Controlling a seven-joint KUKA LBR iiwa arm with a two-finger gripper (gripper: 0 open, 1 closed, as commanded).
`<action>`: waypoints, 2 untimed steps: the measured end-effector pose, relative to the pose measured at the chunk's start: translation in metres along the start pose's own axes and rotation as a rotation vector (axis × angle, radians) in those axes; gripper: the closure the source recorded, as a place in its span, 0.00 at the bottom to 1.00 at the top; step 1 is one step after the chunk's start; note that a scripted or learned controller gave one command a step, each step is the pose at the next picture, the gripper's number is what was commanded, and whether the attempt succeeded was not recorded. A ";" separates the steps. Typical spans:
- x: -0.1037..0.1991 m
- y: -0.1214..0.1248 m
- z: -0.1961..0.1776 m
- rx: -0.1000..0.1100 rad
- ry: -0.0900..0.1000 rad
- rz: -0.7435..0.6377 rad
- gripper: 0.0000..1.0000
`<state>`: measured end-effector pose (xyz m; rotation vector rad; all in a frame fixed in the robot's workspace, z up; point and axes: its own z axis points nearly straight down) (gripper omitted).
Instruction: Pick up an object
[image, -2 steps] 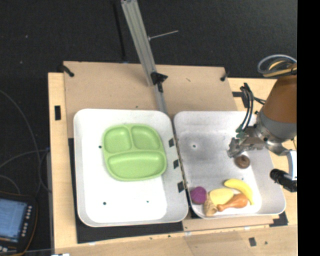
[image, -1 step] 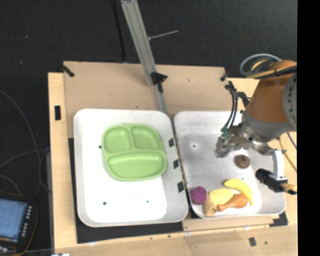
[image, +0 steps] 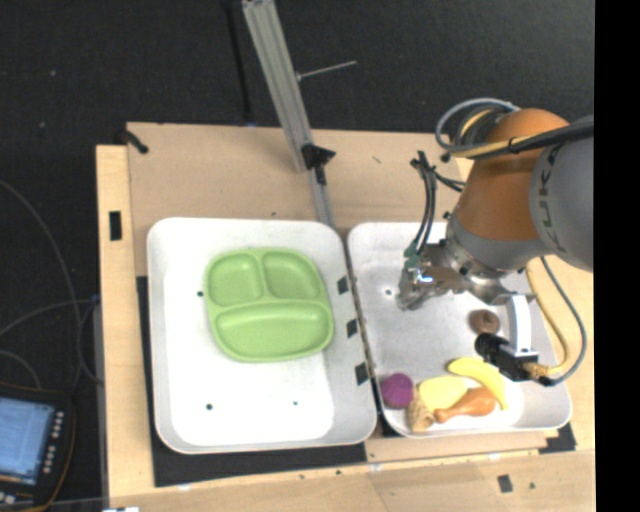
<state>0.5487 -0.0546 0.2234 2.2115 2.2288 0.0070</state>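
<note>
My gripper (image: 413, 288) hangs over the upper left part of the right bin (image: 400, 340), reaching in from the right. Nothing shows between its fingers. Below it, along the bin's near edge, lie a purple ball-like piece (image: 397, 389), a yellow banana (image: 479, 375), an orange drumstick-shaped toy (image: 468, 404) and a pale yellow piece (image: 434, 390). A small brown object (image: 485, 321) sits to the right of the gripper, under the wrist.
The left bin (image: 180, 400) holds a green divided plate (image: 268, 303) in its upper half. A metal post (image: 290, 110) rises behind the bins, slanting to the seam between them. The bench (image: 200, 170) edge runs around both bins.
</note>
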 end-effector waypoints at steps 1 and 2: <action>0.062 -0.010 -0.009 0.003 0.001 -0.001 1.00; 0.123 -0.015 -0.020 0.002 0.001 -0.002 1.00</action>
